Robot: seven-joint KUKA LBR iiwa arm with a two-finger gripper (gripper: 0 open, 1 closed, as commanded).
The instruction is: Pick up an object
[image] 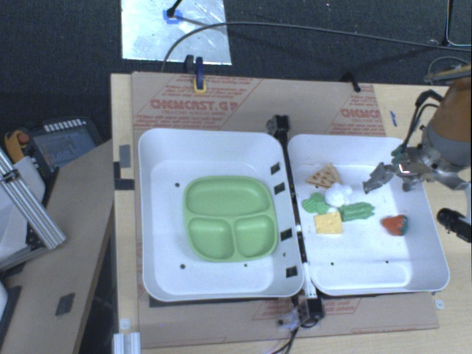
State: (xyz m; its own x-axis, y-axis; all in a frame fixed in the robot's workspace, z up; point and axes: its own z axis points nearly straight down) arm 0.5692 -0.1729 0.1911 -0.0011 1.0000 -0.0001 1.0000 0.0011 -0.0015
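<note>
Our two-finger gripper [382, 176] hangs over the upper right part of the right-hand shallow white bin [413, 275], reaching in from the right on the grey arm with the orange band [451, 127]. We read its dark fingers as spread apart with nothing between them, though they are small in this view and we say so with some caution.

What matters for us now is direction. The toys lie in a loose cluster to the left of and below the gripper: a white rounded lump [338, 195] sits nearest, just down and left of the fingertips; above it lies a tan waffle-patterned triangular piece [324, 176]; below it a yellow square block [329, 223] touches a green leafy piece [317, 203]. A second green piece, long and knobbly [357, 212], stretches roughly left to right beside the yellow block, so its long axis runs across the bin. A red rounded toy with a green tip [395, 225] lies alone, below the gripper and apart from the rest.

We judge the red toy the cleaner target, since nothing crowds it, and reaching it calls for a shift toward the bin's near edge

The left bin [158, 198] holds a green three-compartment plastic plate [230, 218], well apart from the gripper
</note>
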